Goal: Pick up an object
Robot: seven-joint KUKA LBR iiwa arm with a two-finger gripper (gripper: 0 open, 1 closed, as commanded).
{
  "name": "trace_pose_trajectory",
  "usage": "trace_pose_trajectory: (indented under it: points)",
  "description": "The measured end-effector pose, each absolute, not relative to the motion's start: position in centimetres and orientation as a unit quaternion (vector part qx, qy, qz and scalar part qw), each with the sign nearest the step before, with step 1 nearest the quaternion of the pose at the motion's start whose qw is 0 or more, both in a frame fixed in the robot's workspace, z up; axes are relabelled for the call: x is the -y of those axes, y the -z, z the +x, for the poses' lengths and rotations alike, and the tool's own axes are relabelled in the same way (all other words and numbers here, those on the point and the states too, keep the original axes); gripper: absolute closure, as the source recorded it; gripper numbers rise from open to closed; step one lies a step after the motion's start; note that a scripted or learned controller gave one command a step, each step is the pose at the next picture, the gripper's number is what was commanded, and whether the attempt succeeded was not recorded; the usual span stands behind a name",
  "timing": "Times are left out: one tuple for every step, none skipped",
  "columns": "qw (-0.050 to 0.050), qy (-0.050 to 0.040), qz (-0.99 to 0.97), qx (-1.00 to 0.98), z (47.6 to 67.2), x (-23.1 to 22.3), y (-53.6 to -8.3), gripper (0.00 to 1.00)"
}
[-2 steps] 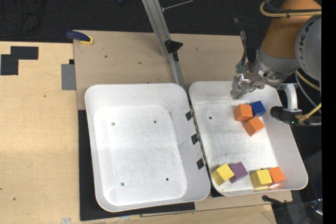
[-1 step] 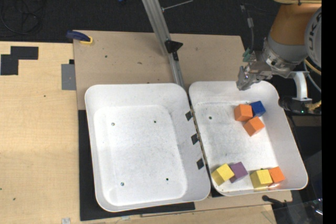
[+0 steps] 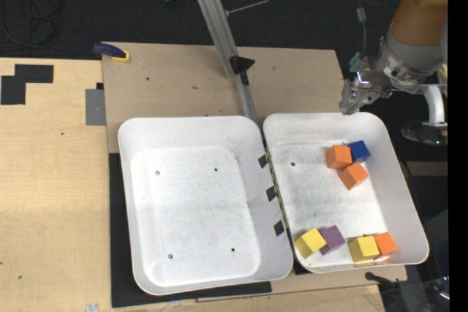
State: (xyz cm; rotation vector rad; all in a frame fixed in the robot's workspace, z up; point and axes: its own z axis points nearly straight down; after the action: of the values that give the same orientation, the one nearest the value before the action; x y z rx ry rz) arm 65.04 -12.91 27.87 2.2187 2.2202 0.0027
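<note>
— What's around you?

— My gripper (image 3: 354, 97) hangs over the right bin's (image 3: 409, 190) far rim. A slanted metal rail (image 3: 216, 22) rises behind the bins, well apart from me. Whether I'm open or closed, I cannot tell.

— What's in the bins?

— 7 small cubes in the right bin: an orange one (image 3: 338, 156) touching a blue one (image 3: 359, 151), another orange (image 3: 354, 175) just beside; yellow (image 3: 311, 241) and purple (image 3: 333, 237) touching near the front, yellow (image 3: 363, 248) and orange (image 3: 385, 243) beside them. The left bin (image 3: 139, 157) is smooth white plastic.
</note>
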Motion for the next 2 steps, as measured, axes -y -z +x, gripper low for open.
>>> trace_pose_trajectory:
  points:
    - [-0.002,0.0005,0.706,-0.708,64.7,7.3,-27.8,1.00]
    - [-0.002,0.0007,0.706,-0.708,64.7,1.8,-27.7,1.00]
